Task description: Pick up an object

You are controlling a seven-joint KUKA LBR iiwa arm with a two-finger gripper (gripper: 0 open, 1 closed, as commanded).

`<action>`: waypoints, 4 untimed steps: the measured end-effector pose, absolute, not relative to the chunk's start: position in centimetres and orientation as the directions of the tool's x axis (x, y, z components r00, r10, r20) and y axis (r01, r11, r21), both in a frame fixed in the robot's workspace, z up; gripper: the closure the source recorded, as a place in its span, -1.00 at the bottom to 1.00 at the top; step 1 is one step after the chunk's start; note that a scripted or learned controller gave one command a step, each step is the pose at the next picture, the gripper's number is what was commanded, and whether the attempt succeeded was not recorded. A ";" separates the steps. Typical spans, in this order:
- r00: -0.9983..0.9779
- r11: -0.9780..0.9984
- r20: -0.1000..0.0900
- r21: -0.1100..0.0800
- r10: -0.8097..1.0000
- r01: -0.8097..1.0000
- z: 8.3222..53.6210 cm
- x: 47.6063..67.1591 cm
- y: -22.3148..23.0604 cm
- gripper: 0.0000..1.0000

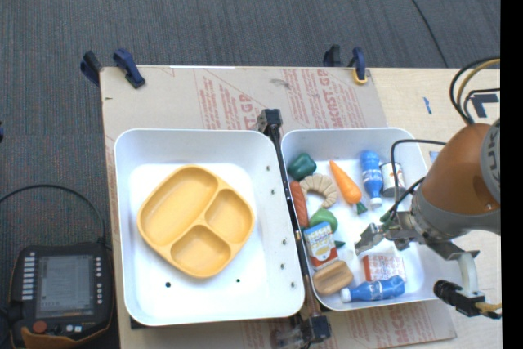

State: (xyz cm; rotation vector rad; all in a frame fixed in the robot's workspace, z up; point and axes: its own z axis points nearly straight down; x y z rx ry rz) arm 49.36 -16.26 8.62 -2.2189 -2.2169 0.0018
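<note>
1. Worktop [245, 94] carries two shallow white bins side by side, held at the edges by clamps, likely so they don't shift under the arm.
2. Left bin [131, 167] holds a yellow divided plate [196, 221], lying flat and turned at an angle.
3. Right bin [351, 135] holds the pickable clutter: carrot [346, 181], blue bottle [371, 172] beside it, small can [392, 176], green pepper-like piece [301, 166], a beige ridged piece [323, 188], a red-and-white packet [382, 266], a second blue bottle [374, 289] lying along the near wall, a bread-like bun [331, 277].
4. Items lie close together, several touching; that packing leaves few clean approach gaps.
5. End effector [369, 237] sits low over the middle of the right bin, just above the red-and-white packet and right of a boxed item [319, 241]. Arm reaches in from the right, orange band above the wrist.
6. Whether the end effector is wide or narrow, I cannot tell; the wrist body and shadow mask it. Nothing is visibly gripped.
7. Judgement: grasp not yet secured. The packet or a neighbouring item seems the nearest candidate; crowding risks a nudge instead of a pick.
</note>
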 end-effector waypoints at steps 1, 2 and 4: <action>0.003 -0.003 0.005 -0.007 1.000 1.000 9.5 49.4 -16.3 1.00; 0.003 -0.002 0.005 -0.007 1.000 1.000 9.5 49.4 -16.2 -1.00; 0.000 0.000 0.003 -0.007 1.000 1.000 9.4 51.9 -8.1 1.00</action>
